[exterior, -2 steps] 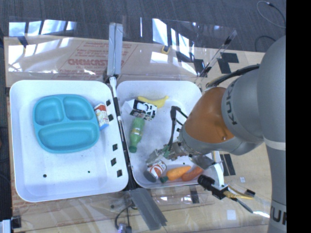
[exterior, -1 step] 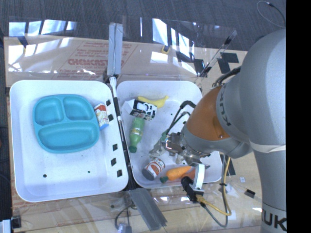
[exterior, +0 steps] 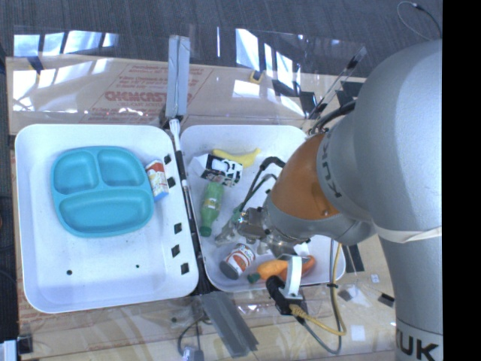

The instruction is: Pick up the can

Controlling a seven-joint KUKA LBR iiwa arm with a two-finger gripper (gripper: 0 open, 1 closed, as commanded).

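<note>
**Can lies just under the gripper**

Two white bins sit side by side on a bench. At the right bin's (exterior: 197,258) near edge the can (exterior: 238,261) lies on its side, long axis slanting toward the near-left corner (a carrot (exterior: 272,269) touches it). The gripper (exterior: 242,228) hangs just beyond it; its state I cannot tell. Farther off lie a bottle (exterior: 210,205) and a banana (exterior: 237,156).

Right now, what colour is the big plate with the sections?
Light blue plate, in the camera view.
</note>
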